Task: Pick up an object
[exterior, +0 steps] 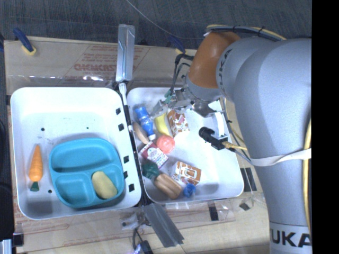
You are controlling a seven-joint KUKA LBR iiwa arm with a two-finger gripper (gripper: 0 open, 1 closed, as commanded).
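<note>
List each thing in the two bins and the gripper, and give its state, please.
Carrot: lying on the left bin floor, beside the tray.
Blue tray: flat in the left bin.
Potato: resting in a tray compartment.
Blue bottle: lying in the right bin.
Pink ball: among the toys.
Gripper: low over the right bin.
</note>
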